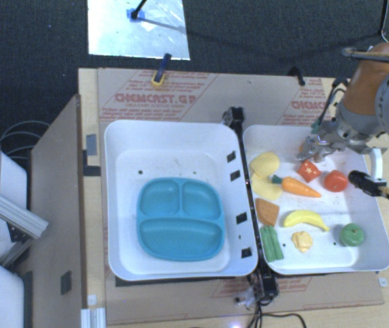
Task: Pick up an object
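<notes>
Dark carpet (30,39) surrounds the wooden bench (57,183); a shiny silver sheet (138,19) lies on the carpet beyond the bench's far edge.

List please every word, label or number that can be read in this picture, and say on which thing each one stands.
"CHEMCAST GP": red print on the brown protective sheet under the bins, behind the left bin.
The same red print, at a slant, on that sheet behind the right bin; there it is cut off and too blurred to read fully.
Smaller red lines beneath both prints: too small to read.
</notes>
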`<state>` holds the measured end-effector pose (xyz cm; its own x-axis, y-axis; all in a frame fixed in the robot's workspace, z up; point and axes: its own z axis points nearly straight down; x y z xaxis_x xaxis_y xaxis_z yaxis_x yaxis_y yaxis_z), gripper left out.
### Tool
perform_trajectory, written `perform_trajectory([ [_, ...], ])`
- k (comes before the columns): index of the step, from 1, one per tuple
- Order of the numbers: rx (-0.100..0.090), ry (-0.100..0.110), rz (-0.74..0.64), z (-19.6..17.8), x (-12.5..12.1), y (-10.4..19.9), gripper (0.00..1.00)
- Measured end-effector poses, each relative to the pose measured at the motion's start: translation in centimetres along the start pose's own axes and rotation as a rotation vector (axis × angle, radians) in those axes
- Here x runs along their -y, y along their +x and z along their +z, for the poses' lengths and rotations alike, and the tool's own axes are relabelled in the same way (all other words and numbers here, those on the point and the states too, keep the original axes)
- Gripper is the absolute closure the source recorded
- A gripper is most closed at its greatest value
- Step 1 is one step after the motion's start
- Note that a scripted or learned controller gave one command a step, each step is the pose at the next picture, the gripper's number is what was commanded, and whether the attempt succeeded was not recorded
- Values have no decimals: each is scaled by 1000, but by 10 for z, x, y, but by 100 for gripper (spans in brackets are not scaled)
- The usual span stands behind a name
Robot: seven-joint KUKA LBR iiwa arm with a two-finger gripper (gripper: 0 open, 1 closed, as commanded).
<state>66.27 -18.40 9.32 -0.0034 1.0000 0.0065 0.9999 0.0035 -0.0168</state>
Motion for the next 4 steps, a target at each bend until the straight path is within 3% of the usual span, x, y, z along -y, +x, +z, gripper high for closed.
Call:
perform_trajectory([
  [1,4,-22,-5,-69,56,71,100],
  [2,6,-19,1,-65,56,67,0],
  [3,9,-19,5,13,33,2,0],
  [4,8,-22,2,-2,33,5,100],
])
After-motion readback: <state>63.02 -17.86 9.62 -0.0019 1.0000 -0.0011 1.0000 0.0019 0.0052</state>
